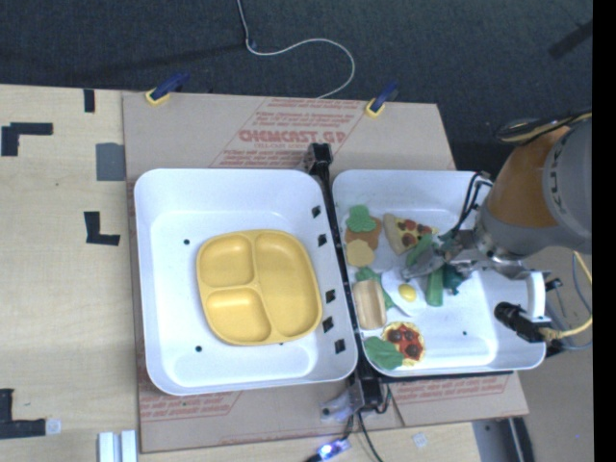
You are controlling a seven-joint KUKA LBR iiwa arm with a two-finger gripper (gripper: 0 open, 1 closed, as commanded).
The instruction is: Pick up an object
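The right bin (481, 349) holds several toy foods: a pizza slice (405, 229), a green-and-brown piece (361, 221), a tan round piece (360, 252), a bun (369, 302), a fried egg (405, 293), and a red-topped round piece (403, 337) on a green leaf (381, 354). My gripper (438, 263) is down in this bin, just right of the pizza slice and above the egg. Green toy pieces (434, 284) lie right under and against it. The dark gripper body hides how they sit.
The left bin (164, 258) holds a yellow divided plate (258, 286). The grey arm with its orange band (525, 186) crosses the right bin's right rim. A black divider (332, 248) separates the bins. A white cable (308, 51) lies behind them.
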